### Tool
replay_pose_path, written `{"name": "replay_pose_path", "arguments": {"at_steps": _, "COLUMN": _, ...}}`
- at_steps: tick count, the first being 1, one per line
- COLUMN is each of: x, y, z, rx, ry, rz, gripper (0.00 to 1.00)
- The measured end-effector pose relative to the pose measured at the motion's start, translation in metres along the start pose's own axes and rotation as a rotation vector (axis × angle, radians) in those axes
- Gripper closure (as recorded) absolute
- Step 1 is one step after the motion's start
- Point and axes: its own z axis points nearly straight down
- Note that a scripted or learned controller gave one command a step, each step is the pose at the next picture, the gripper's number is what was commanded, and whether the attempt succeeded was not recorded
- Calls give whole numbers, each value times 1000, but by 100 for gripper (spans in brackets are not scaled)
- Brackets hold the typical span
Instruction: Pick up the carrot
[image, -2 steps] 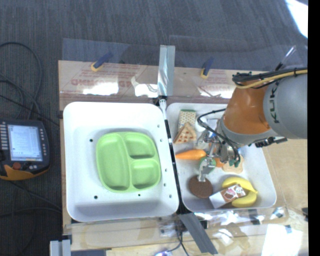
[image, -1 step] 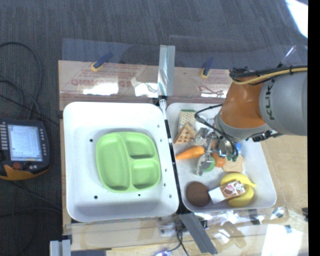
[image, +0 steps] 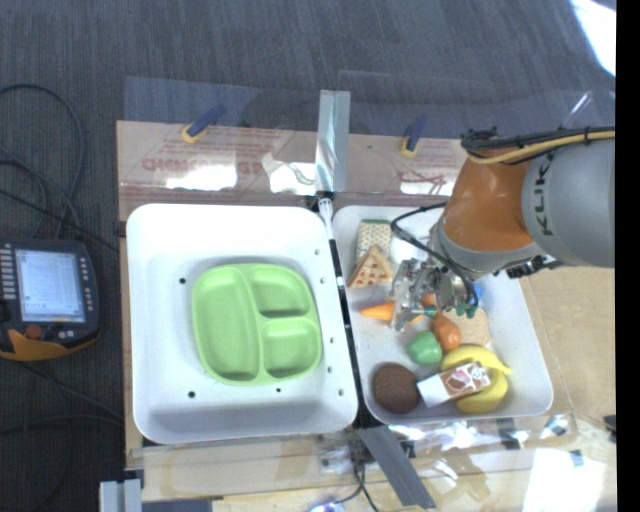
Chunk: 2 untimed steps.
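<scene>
The carrot (image: 378, 312) is a small orange cone lying in the right bin (image: 530, 345), its tip pointing left towards the divider. My gripper (image: 414, 302) hangs low over the bin, directly at the carrot's thick right end, which its metal body hides. The orange wrist band sits above and to the right of it. Whether the gripper touches the carrot cannot be made out.
Around the gripper lie a waffle-patterned wedge (image: 372, 268), a second orange piece (image: 446, 327), a green fruit (image: 425, 349), a banana (image: 482, 388) with a small carton (image: 458, 381) on it, and a brown ball (image: 395, 387). The left bin (image: 160, 250) holds a green divided plate (image: 258, 322).
</scene>
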Motion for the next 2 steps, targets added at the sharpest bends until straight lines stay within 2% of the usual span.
{"name": "replay_pose_path", "arguments": {"at_steps": 1, "x": 32, "y": 74, "z": -86, "rx": -6, "ry": 14, "rz": 75, "gripper": 100}}
{"name": "replay_pose_path", "arguments": {"at_steps": 2, "x": 103, "y": 133, "z": -84, "rx": -3, "ry": 26, "rz": 152, "gripper": 100}}
